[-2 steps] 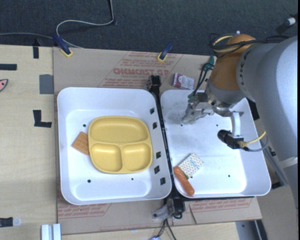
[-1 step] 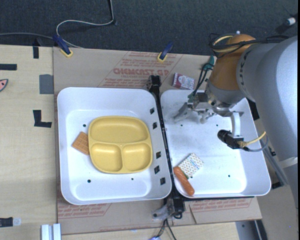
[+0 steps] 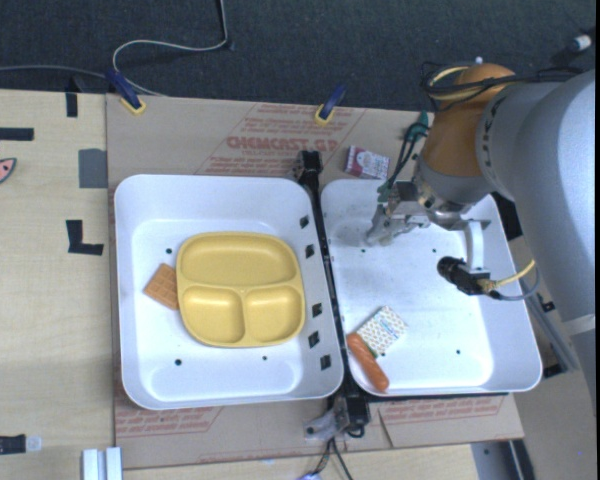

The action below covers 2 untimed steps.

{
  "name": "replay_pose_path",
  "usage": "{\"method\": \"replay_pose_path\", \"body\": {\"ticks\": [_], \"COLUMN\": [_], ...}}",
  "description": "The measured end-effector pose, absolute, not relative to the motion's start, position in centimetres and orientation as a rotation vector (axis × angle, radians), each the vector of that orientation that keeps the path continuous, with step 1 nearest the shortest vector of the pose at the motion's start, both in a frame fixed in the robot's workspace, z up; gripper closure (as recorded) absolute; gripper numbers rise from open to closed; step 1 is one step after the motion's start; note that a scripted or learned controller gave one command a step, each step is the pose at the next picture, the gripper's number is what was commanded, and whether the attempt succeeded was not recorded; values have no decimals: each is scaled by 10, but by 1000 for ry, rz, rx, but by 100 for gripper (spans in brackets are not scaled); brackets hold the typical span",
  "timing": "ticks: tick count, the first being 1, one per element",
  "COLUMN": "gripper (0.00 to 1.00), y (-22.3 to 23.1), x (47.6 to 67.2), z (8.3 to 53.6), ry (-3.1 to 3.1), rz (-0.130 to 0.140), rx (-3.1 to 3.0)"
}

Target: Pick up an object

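My gripper hangs low over the back left part of the right bin, its fingers pointing down at bare bin floor. Nothing shows between the fingers. An orange carrot-like piece lies at the right bin's front left corner. Just behind it sits a small patterned white packet. In the left bin rests a yellow divided plate, with a brown cracker-like piece poking out from under its left edge.
The grey arm with its orange band comes in from the right over the right bin's back. A small packet lies on the cardboard behind the bins. Black clips line the seam between the bins.
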State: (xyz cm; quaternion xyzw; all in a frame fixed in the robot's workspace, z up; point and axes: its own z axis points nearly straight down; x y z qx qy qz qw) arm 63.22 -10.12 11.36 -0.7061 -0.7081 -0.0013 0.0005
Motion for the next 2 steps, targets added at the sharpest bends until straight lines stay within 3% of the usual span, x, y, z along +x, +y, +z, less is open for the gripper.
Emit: {"method": "replay_pose_path", "body": {"ticks": [1, 2], "gripper": [0, 100], "y": [-101, -100], "x": [632, 632], "z": [114, 123], "ry": [-2224, -2223], "rz": [-4, -5], "rx": [-2218, -2215]}}
